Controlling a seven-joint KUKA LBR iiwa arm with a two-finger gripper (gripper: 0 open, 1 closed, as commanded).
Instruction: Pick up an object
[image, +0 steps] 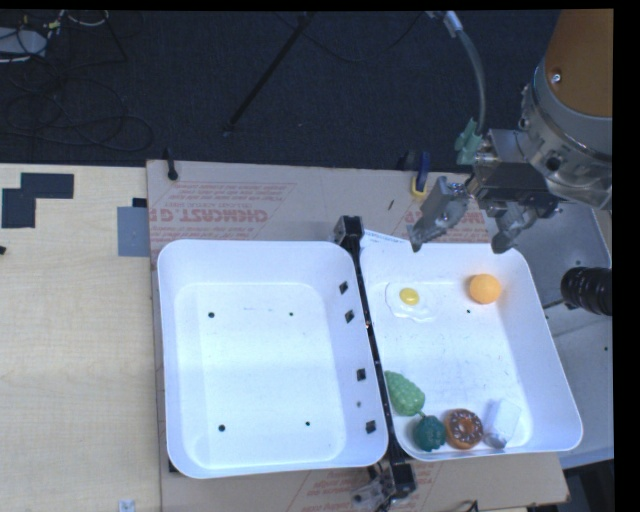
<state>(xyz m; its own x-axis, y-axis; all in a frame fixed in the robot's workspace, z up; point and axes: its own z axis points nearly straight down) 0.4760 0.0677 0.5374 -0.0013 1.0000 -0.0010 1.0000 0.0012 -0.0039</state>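
Hovering: your tool (468, 235) hangs over the far rim of the right bin (545, 330), fingers spread and pointing down with nothing between them, which reads as a stance ahead of a descent.
Targets: any piece in that bin would do for the pick; none is off the floor yet.
Orange (484, 289): nearest the tool, just below its right finger, with room around it, so probably your easiest pick.
Egg (411, 300): flat on the floor near the divider; a low shape that fingers may slide over.
Cluster: green lump (405, 392), teal ball (430, 433), donut (463, 428) and a pale piece (505, 420) crowd the near edge, touching or nearly so, leaving little finger room.
Left bin (190, 300): nothing to pick there.
Surface: both bins sit on a cardboard sheet (250, 205) on the pale wooden desk (70, 350).
Room: dark floor behind, with cables (60, 100).
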